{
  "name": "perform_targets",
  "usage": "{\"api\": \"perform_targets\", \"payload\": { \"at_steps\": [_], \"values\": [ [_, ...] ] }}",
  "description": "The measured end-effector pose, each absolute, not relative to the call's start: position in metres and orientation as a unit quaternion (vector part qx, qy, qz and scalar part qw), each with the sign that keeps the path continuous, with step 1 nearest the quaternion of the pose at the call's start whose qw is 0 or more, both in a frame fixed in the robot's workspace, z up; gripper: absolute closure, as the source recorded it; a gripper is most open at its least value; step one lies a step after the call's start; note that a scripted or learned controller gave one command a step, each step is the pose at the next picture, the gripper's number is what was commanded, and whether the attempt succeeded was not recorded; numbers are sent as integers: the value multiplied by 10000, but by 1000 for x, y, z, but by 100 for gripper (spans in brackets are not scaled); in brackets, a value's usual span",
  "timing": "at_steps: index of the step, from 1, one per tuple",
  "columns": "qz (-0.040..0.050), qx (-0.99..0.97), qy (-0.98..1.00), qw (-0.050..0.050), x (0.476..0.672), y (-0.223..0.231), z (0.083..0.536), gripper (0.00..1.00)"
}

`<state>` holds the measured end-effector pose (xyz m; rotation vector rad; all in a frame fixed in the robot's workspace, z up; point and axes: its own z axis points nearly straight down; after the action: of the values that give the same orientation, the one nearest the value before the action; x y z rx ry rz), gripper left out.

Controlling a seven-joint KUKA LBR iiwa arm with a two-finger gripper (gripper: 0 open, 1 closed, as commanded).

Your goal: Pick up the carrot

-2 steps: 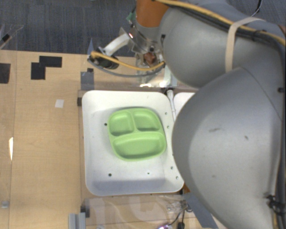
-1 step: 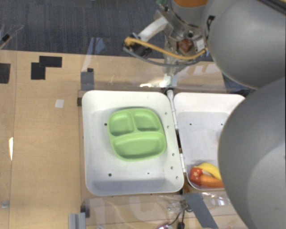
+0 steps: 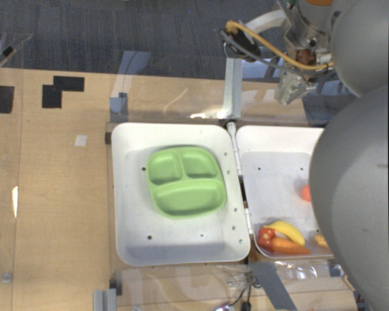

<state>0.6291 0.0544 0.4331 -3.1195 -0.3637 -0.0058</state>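
The grey arm enters at three o'clock in the camera view, and its nearest link is a broad, blurred, rounded mass that takes up most of the right side, running from about two o'clock down to five o'clock. Beyond it a second rounded grey segment sits at one o'clock, with a sliver of the orange band at the top edge. Below the band the wrist carries metal fittings and a looping yellow and black cable that swings out toward twelve o'clock. The gripper hangs from the wrist at one o'clock, pointing downward, pale and translucent
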Motion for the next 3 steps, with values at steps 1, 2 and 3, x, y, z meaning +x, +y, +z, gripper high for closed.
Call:
{"api": "perform_targets", "payload": {
  "at_steps": [1, 2, 3],
  "values": [
    [-8, -9948, -1016, 3, 611, 22, 435, 100],
    [-4, -9862, -1658, -5, 634, -2, 433, 100],
    [-13, -9948, -1019, 6, 636, 96, 396, 100]
  ]
}}
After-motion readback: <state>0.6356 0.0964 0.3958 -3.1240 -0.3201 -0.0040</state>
